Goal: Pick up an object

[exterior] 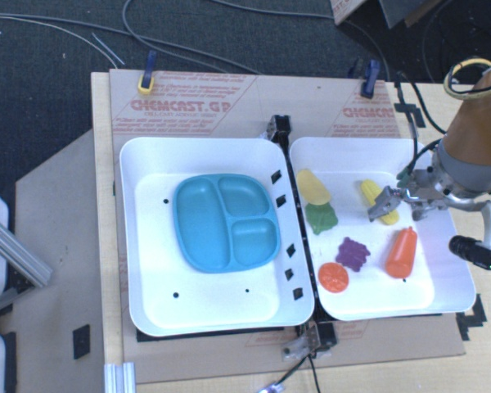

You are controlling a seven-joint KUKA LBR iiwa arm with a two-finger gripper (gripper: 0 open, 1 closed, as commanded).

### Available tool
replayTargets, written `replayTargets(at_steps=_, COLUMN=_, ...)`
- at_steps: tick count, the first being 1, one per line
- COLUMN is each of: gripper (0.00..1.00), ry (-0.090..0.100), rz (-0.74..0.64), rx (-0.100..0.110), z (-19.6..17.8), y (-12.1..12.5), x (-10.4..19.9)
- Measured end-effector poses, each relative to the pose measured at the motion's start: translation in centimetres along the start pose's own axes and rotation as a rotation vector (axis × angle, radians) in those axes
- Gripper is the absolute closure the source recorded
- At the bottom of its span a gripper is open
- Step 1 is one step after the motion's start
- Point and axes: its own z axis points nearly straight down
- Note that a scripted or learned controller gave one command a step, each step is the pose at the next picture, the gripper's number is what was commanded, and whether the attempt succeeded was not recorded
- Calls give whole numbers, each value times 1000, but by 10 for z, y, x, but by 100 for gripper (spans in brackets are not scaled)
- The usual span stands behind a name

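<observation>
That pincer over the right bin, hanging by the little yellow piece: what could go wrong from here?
1. The pincer hangs at the edge of the small yellow piece, not squarely over it, so it may just nudge it aside.
2. The orange carrot-like toy lies close below; a drop there could bump it.
3. The toys sit near the right bin wall, so one might get pushed against it.

bright, even light; slightly soft
</observation>
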Motion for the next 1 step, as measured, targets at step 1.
replayTargets(at_steps=1, gripper=0, ry=0, rz=-1, rx=1, z=62, y=4, x=-1)
